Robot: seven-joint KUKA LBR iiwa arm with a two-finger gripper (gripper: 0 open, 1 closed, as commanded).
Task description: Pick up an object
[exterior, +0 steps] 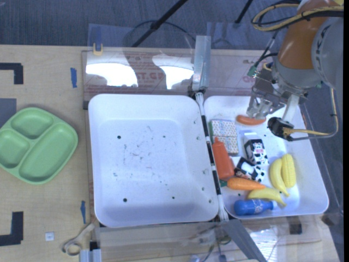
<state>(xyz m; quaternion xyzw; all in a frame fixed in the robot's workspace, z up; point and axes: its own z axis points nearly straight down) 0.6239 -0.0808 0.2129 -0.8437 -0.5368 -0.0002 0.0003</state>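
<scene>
The right bin (313, 195) holds several small objects. At its far end lies an orange-red sausage-shaped piece (250, 120). My gripper (259, 110) is low at that piece's right end, seemingly touching it from above. Nearer the camera lie a checkered packet (224, 132), a long orange-red piece (221, 157) along the bin's left wall, a black-and-white toy (255, 157), a yellow corn cob (288, 171), a carrot (248, 184), a banana (270, 194) and a blue bottle (253, 206).
The left bin (147, 157) sits beside the right one, with a raised divider (210, 152) between them. A green divided plate (35, 143) lies on the bench at far left. A black cable fitting (281, 127) hangs by the wrist. Clear panels stand behind the bins.
</scene>
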